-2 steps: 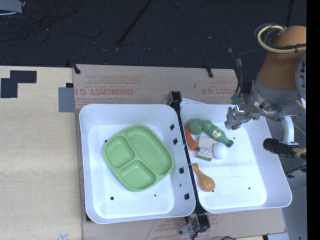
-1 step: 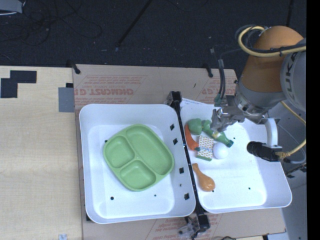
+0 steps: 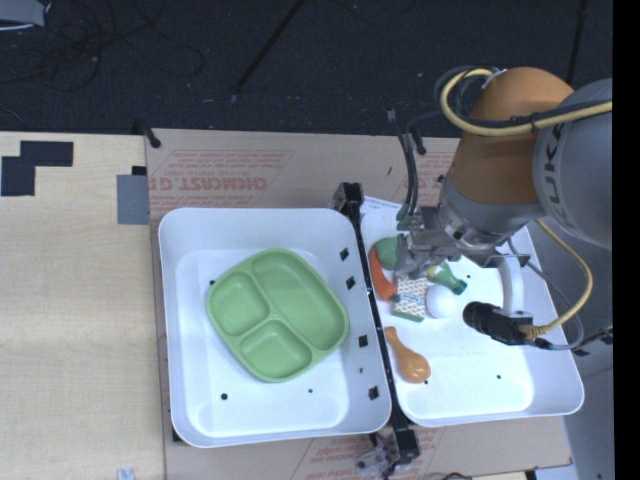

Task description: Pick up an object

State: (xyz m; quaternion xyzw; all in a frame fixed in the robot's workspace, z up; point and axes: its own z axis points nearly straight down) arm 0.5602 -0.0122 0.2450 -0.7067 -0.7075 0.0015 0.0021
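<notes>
My gripper (image 3: 412,264) is down in the right bin (image 3: 500,388), near its left wall, over a small cluster of objects. Under and beside it lie an orange-red carrot-shaped piece (image 3: 381,274), a patterned checkered card or block (image 3: 410,298), a white egg-shaped ball (image 3: 440,303) and a green item (image 3: 446,280). An orange pear-shaped toy (image 3: 407,355) lies apart, nearer the front of the bin. The wrist hides the fingertips, and nothing can be seen held.
The left bin (image 3: 190,368) holds a green divided plate (image 3: 276,313). A black divider (image 3: 362,298) runs between the bins. A black cylinder (image 3: 492,321) with a cable hangs over the right bin. The arm's orange band (image 3: 510,138) fills the upper right.
</notes>
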